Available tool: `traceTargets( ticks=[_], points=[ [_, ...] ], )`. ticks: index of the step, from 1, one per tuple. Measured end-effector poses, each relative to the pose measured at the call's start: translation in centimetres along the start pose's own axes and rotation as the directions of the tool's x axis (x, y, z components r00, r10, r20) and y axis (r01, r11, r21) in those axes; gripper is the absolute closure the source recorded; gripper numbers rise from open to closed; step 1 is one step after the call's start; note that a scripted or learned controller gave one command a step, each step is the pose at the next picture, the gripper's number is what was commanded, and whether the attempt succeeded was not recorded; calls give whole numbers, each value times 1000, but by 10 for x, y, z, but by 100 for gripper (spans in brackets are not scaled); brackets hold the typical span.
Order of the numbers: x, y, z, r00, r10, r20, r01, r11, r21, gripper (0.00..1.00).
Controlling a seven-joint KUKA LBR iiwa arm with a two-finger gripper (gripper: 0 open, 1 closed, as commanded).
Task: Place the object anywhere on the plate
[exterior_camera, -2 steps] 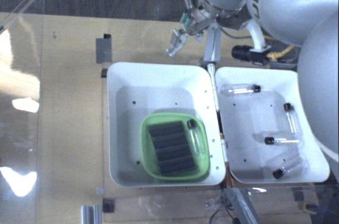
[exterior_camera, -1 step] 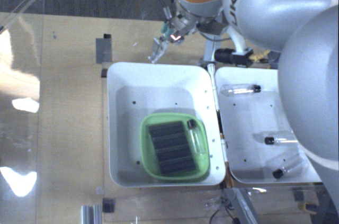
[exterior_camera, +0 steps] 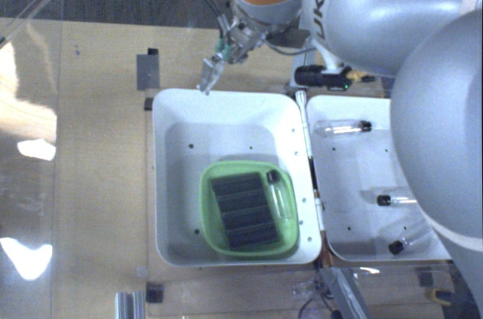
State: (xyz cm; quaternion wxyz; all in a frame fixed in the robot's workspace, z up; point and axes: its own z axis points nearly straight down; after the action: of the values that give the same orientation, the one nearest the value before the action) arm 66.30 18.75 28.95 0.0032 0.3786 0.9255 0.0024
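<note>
Two shallow white bins are sitting on the tabletop. Green plastic plate is lying in the left bin, bearing a dark ribbed object; placement is appearing complete. Tool is hovering at its far rim; closure cannot be told.

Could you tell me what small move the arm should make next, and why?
Probably swing toward the right bin to pick a tube. The pincer hangs above the left bin's far rim with nothing seen between its fingers, while the clear tubes lie in the right bin. The green plate already carries one tube.
</note>
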Motion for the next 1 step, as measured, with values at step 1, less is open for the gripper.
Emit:
traceTargets(
  ticks=[1],
  points=[
    [22, 20, 18, 989, -146, -1, 146, 989, 0, 0]
  ],
)
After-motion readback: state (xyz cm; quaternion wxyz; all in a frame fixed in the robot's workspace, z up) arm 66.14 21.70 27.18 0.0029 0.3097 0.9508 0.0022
